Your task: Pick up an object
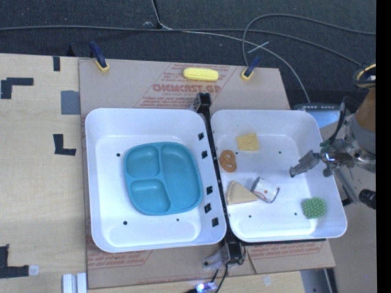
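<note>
From my feed, the arm (360, 133) comes in from the right, and its gripper (303, 165) hangs over the right edge of the right bin (287, 227). I see a grey finger (301, 165) pointing left over the bin floor, with nothing in it, but I cannot tell whether the gripper is spread or closed.

In that bin I count five things: a yellow square block (248, 141) near the top, an orange ring-shaped piece (228, 160) just left and below it beside the divider, a pale wedge (239, 194) lower down, a small white cup on its side (265, 190) touching the wedge's right end, and a green bumpy ball (314, 208) near the lower right corner, below the gripper and apart from it.

The left bin (104, 139) holds a blue divided plate (163, 177). Behind the bins, a yellow banana-like toy (200, 74) lies on the cardboard sheet (134, 81) that covers the counter (30, 163).
</note>
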You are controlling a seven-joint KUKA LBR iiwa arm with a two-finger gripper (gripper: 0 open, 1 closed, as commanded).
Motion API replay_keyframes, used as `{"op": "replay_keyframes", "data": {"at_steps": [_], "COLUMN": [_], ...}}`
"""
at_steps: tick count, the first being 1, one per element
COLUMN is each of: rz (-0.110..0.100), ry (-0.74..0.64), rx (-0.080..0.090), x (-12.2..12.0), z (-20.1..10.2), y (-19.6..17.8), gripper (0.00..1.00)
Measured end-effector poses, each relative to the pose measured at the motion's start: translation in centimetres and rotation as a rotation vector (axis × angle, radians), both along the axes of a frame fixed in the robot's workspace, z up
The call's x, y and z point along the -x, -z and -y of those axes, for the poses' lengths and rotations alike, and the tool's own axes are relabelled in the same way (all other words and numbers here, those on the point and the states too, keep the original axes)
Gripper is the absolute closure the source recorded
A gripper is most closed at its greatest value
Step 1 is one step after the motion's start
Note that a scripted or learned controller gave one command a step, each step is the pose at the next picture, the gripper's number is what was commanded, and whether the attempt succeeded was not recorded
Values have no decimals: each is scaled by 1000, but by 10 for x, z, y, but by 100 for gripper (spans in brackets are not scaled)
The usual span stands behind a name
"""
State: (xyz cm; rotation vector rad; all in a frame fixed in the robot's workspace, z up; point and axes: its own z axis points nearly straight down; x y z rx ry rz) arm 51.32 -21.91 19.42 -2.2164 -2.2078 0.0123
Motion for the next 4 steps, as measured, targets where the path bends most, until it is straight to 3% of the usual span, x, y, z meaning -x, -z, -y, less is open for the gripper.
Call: {"op": "replay_keyframes", "data": {"at_steps": [1,3,4], "rz": [13,14,18], "ry": [-5,-5,-5], "rx": [4,6,7], "x": [-3,-4,-5], "z": [0,-1,-1], "y": [-8,109,96], "gripper": [0,0,100]}}
